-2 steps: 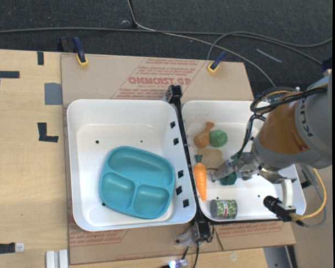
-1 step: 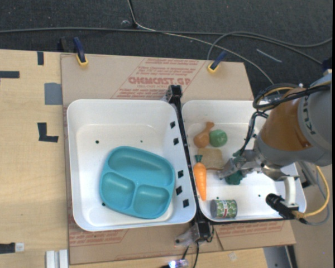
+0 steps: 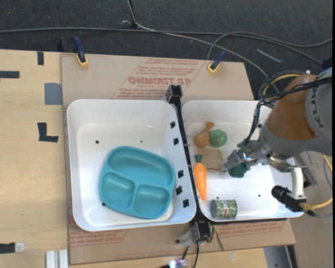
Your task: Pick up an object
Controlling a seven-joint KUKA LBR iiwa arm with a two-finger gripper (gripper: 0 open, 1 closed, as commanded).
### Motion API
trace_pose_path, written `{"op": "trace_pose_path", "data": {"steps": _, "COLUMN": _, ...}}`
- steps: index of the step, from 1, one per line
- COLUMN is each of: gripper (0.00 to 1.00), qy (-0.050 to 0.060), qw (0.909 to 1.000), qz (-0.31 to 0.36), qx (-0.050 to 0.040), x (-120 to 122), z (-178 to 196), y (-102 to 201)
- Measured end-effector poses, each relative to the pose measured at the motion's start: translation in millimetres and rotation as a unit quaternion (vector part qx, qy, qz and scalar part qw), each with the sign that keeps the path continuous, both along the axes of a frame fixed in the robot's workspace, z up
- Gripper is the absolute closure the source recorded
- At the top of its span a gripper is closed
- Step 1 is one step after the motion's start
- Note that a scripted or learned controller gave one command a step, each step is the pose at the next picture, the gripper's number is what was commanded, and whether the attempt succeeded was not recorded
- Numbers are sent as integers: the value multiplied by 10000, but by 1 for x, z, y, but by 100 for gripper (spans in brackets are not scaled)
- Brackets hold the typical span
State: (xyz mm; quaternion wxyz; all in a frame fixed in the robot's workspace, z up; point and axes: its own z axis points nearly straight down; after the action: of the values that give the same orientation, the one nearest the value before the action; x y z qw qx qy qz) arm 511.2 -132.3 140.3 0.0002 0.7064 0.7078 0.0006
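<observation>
1. Camera view takes in the whole bench from above: brown cardboard [image 3: 156, 80] lies under two shallow white bins, held at its far edge by two blue-and-yellow clamps [image 3: 80, 52].
2. Left bin [image 3: 81, 127] holds a teal divided plate [image 3: 137, 181] with three compartments, lying flat toward the near side of the bin and slightly turned.
3. Black clips [image 3: 175, 94] sit along the seam where the two bins meet.
4. Right bin [image 3: 268, 216] carries the loose items. An orange carrot [image 3: 200, 180] lies against its left wall, pointing toward the near rim.
5. A tan, drumstick-shaped piece [image 3: 203, 135] sits farther back, touching a green round object [image 3: 218, 138] on its right.
6. A small can with a green label [image 3: 224, 208] lies on its side near the front rim, well apart from the gripper.
7. Gripper [image 3: 237, 165] is low in the middle of the right bin, right of the carrot and below the green round object. A dark green object [image 3: 238, 171] sits right at its tip, but I cannot tell from here whether the fingers are spread or closed, or whether that object is between them.
8. Arm [image 3: 290, 119], grey with an orange band, reaches in from the right over the bin's edge.
9. Black cables [image 3: 156, 31] trail across the dark floor beyond the bench.
</observation>
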Motion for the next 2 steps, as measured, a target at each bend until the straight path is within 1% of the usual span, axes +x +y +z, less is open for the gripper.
{"op": "trace_pose_path", "data": {"steps": 1, "gripper": 100, "qy": -14, "qw": 10000, "qz": -3, "qx": -8, "x": -2, "z": 62, "y": -2}}
{"op": "trace_pose_path", "data": {"steps": 2, "gripper": 100, "qy": 6, "qw": 10000, "qz": -4, "qx": -2, "x": -2, "z": 67, "y": -1}}
